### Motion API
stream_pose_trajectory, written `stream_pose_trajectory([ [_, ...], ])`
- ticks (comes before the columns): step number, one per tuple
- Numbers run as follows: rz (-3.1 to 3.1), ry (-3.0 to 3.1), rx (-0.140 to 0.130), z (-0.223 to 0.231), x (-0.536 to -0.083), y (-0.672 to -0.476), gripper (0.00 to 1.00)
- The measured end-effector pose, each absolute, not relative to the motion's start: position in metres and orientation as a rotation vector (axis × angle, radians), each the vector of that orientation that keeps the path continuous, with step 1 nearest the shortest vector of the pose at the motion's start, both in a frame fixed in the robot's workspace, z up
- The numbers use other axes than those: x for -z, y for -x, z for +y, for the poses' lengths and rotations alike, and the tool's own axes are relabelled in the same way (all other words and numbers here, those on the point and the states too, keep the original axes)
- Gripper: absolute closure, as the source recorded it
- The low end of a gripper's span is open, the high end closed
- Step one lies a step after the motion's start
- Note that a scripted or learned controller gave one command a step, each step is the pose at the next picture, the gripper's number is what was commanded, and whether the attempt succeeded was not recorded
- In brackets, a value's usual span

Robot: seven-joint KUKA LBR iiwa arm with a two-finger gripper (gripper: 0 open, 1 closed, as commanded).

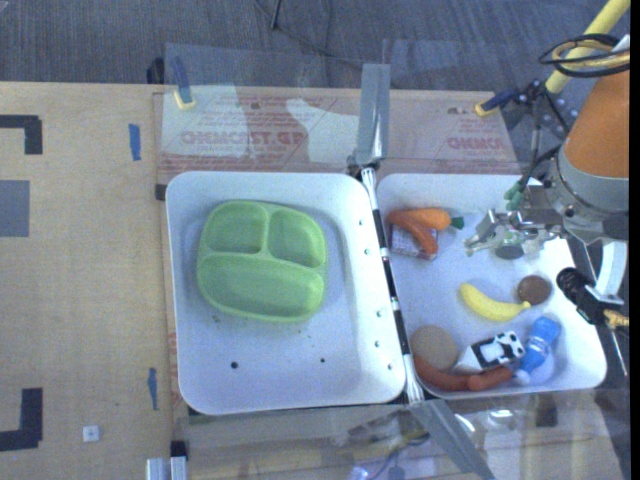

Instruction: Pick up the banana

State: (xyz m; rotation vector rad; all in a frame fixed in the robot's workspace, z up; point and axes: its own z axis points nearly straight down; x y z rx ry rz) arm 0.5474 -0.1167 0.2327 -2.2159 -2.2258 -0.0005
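Note:
The yellow banana point(490, 303) lies on the floor of the right bin point(590, 368), near its middle, curved and with its ends turned up. My gripper point(503, 236) hangs over the upper part of that bin, above and slightly right of the banana and apart from it. Its metal fingers look open with nothing between them. The grey wrist with its orange band point(600, 133) comes in from the right.
In the right bin there are also an orange carrot point(425, 217), a red packet point(410, 239), a brown ball point(534, 289), a tan round thing point(435, 346), a sausage point(462, 378), a black-and-white toy point(497, 350) and a blue bottle point(541, 342). A green divided plate point(262, 260) sits in the left bin point(300, 378).

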Motion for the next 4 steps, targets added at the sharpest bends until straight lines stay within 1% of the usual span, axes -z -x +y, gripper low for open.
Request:
stream_pose_trajectory([
  [1, -2.550, 1.836, 0.002, -0.129, -0.108, -0.547, 0.00],
  [2, -2.614, 1.747, 0.004, -0.126, -0.087, -0.546, 0.00],
  [3, -2.611, 1.760, 0.011, -0.129, -0.098, -0.547, 1.00],
  [4, -2.584, 1.791, 0.002, -0.082, -0.207, -0.567, 1.00],
])
